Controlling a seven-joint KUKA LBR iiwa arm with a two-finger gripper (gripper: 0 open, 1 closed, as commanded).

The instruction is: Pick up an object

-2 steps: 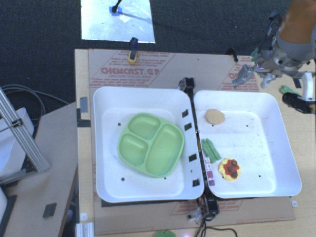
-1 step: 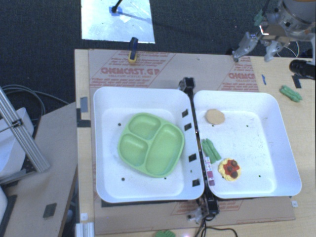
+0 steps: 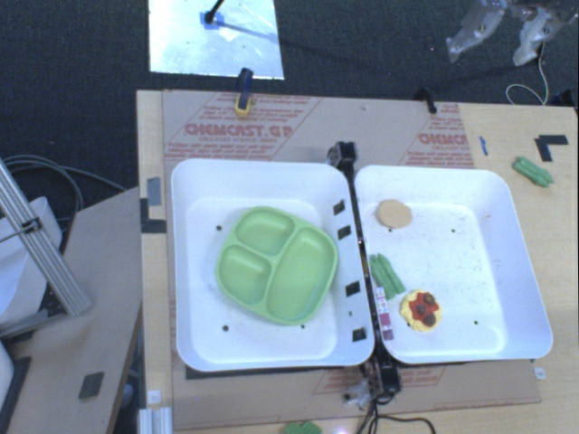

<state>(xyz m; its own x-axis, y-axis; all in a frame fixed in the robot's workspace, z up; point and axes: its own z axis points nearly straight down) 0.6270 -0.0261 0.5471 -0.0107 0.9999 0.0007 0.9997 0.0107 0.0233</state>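
Observation:
The right bin (image 3: 507, 269) holds three small things: a round tan cookie (image 3: 393, 213) near its back left corner, a green bean pod (image 3: 386, 274) along its left wall, and a yellow pizza piece with red toppings (image 3: 422, 309) toward the front left. In the left bin (image 3: 194, 242) lies a light green divided plate (image 3: 276, 265). My gripper (image 3: 499, 36) hangs high at the top right, beyond the bench's far edge and well away from both bins. Its two pale fingers (image 3: 470, 30) are spread apart with nothing between them.
A green toy piece (image 3: 533, 171) lies on the bench to the right of the right bin. A yellow and blue clamp (image 3: 243, 93) sits at the bench's far edge, and a shiny metal sheet (image 3: 215, 25) lies on the floor behind it. A black divider with clips (image 3: 355, 251) separates the bins.

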